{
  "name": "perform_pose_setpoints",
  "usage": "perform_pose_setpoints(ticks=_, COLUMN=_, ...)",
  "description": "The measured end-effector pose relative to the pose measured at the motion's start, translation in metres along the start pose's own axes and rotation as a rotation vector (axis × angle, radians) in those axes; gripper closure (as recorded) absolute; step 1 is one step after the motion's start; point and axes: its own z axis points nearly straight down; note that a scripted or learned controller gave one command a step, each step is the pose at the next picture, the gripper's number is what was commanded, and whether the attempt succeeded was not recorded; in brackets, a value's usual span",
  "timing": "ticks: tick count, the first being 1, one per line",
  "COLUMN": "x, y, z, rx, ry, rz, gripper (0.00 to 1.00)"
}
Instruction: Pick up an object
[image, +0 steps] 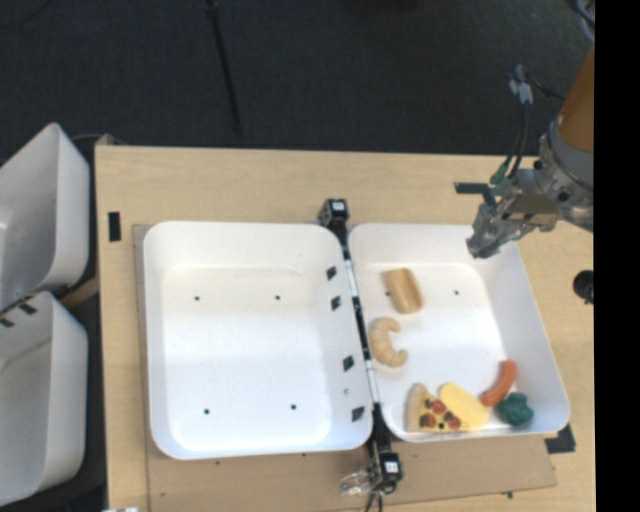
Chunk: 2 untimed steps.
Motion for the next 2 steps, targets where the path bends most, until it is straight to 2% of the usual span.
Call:
perform_pose_setpoints(ticks=1, x=0.023, y=-0.052, z=0.034, rx=0.011, ry=0.004, rz=0.004, gripper=1.00)
perform_pose_setpoints(ticks=2, x=0.022, y=-0.049, z=0.022, rx=0.004, ry=0.003, rz=0.000, gripper=1.00)
